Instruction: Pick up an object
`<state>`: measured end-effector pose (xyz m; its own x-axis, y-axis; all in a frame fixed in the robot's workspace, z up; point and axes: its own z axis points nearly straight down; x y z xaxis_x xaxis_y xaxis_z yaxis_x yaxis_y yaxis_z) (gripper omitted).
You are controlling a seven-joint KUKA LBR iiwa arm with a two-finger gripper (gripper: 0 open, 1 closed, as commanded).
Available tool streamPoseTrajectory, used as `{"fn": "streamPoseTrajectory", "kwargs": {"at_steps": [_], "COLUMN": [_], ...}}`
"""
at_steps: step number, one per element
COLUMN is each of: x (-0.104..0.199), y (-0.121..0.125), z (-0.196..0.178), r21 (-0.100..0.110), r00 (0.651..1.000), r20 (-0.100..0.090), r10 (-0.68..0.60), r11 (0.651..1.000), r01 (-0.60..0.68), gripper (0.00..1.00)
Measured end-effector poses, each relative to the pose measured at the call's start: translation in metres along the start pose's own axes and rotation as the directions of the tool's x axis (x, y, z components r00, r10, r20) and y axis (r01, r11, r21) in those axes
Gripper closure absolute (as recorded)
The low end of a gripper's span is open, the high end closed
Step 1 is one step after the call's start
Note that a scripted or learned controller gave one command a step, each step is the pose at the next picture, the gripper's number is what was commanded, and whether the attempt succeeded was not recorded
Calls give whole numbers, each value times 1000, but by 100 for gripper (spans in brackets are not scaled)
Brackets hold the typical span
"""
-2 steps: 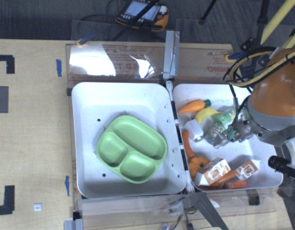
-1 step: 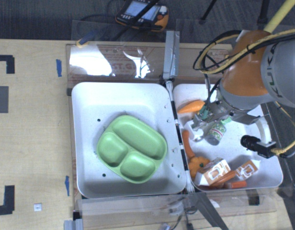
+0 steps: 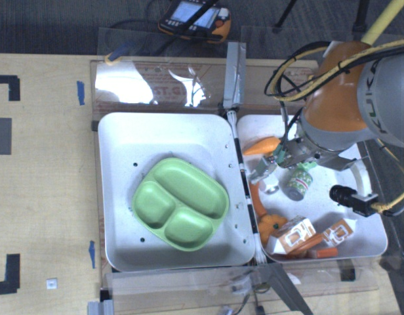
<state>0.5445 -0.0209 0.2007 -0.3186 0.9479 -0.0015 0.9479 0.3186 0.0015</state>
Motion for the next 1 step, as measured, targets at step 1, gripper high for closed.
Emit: {"fn": "streamPoseTrajectory", "kwargs": {"at_steps": [1], "x": [-67], "y": [-13], "z": [-3], "r21": [-1], "r00": [994], "r20": [1], "r10": [111], "r11": [994], "r01": [-111], "gripper": [0]}}
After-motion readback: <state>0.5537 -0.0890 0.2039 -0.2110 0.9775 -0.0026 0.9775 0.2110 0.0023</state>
